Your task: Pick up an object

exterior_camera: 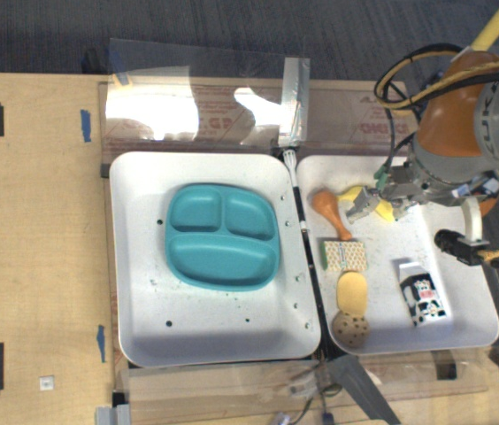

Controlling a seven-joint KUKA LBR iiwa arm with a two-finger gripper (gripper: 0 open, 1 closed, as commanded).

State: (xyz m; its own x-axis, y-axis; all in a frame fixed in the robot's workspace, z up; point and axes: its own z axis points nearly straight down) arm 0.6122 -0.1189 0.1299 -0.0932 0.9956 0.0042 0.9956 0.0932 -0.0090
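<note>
jaws on the gripper look partly open, right over a yellow toy in the right bin, can't tell if they grip it. orange toy sits just beside it.

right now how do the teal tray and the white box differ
The teal tray lies in the left bin; the white box lies in the right bin. The tray is far larger and takes up much of its bin's floor, while the box is small. The tray is one plain colour with three compartments; the box carries dark printing. Both lie flat, apart from the tool.
</note>
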